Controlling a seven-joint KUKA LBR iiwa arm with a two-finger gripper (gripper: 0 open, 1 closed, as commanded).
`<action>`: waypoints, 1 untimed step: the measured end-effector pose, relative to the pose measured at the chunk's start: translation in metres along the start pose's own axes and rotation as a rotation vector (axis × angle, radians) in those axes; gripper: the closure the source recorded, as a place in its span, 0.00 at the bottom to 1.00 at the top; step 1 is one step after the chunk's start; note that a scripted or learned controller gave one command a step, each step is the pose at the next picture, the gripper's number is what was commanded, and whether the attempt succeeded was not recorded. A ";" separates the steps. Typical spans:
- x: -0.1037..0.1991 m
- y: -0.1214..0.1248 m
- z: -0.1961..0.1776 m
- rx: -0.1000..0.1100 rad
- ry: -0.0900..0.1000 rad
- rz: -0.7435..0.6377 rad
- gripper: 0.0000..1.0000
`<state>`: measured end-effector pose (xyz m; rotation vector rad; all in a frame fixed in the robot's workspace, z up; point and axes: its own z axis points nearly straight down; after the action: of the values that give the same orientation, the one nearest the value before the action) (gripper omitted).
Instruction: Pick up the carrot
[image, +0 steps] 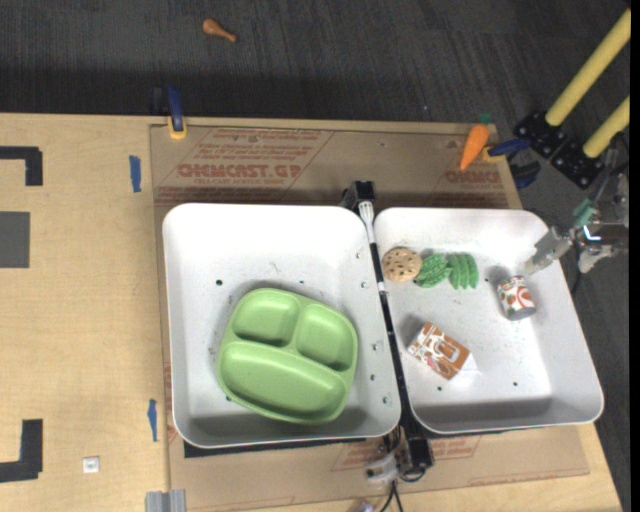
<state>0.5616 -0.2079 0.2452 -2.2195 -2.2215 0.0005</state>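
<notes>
- The carrot (473, 147) lies untouched on the table's brown board (300, 165), just beyond the right bin (570, 400)'s far rim.
- The gripper (545, 252) hangs over that bin's right side; whether it is open cannot be told.
- Judged: pickup not yet begun.
- Dark carpet (350, 60) lies beyond that bin.

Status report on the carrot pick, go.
End effector at the right bin's right edge, nothing seen in it. Carrot outside the bins, on the board behind the right bin. Nothing on or against the carrot.
</notes>
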 end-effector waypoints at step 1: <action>-0.010 0.028 0.105 0.003 0.004 0.206 0.00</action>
<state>0.5893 -0.2177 0.1405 -2.4327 -1.9786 -0.0003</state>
